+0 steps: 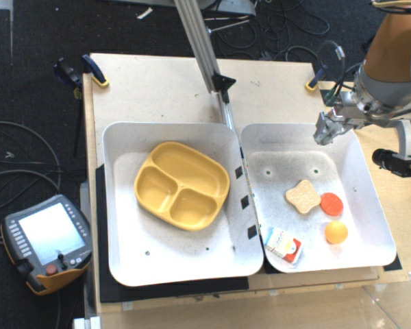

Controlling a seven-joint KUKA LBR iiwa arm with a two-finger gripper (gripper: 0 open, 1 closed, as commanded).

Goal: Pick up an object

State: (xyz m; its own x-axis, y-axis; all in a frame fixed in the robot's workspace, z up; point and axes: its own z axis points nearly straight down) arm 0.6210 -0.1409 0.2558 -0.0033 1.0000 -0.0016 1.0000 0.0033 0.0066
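In the right bin (288,163) lie a tan slice of toast (303,197), a red disc (331,203) touching its right side, an orange ball (336,232) below the disc, and a small white carton with red and blue print (283,245) near the front edge. My gripper (325,133) hangs over the bin's far right corner, well above and behind the toast, with nothing visible between its fingers. Whether the fingers are apart is too small to tell.
The left bin (123,252) holds a yellow three-compartment plate (182,185). A slanted metal pole (200,36) ends at the seam between the bins. Clamps (96,71) sit at the bench's far corners. A teach pendant (44,242) lies on the floor at left.
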